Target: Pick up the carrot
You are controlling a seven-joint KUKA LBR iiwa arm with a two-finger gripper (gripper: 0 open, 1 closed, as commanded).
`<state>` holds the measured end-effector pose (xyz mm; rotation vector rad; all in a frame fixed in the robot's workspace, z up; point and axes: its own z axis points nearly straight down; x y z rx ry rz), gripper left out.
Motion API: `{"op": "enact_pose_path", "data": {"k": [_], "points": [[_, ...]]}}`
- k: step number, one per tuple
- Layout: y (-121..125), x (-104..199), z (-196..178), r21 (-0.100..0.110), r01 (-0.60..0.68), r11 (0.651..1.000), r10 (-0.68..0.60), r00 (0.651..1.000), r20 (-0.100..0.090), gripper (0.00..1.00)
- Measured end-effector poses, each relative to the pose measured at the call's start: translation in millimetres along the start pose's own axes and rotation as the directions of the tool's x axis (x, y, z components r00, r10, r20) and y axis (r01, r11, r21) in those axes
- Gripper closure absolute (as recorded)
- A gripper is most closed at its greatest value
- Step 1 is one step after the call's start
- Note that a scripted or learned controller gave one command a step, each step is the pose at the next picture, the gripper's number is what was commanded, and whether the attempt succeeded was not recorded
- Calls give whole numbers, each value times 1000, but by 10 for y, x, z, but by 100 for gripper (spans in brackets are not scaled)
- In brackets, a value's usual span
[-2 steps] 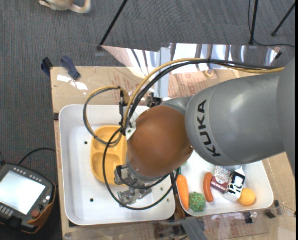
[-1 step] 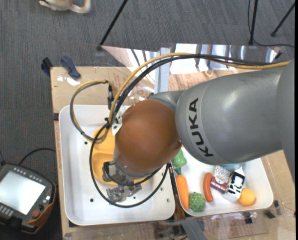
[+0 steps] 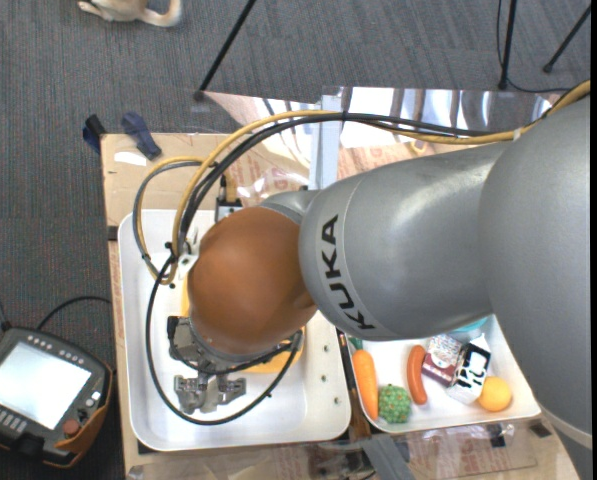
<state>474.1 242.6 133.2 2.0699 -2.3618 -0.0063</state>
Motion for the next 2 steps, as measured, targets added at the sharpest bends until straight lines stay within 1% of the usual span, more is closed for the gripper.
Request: {"op": "enact_pose_path", "data": {"k": [1,2], "points": [[-43,100,458,2,-325,946,325,946,1,100],[-54,209,-773,8,56,998,-56,998,3,100]]}}
